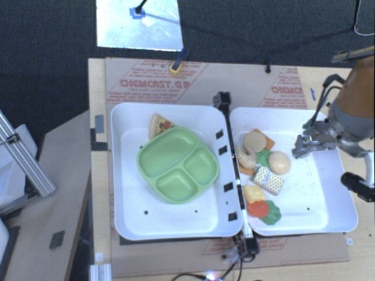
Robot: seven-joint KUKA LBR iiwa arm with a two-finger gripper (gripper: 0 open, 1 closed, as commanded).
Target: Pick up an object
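We see tool (300, 147) over right bin (334, 218), finger state unclear to us. Toy food pile (263, 174) sits at bin's left side, apart from tool. Green tray (177, 164) in left bin (126, 215).

The green tray (177, 164) covers most of the pizza slice (158, 124). The arm (356, 101) is cut off at the right edge. Tool (303, 146) finger state is indiscernible.

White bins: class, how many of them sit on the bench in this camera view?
2. The left white bin holds a green divided plate and a pizza slice. The right white bin holds a pile of toy food along its left side.
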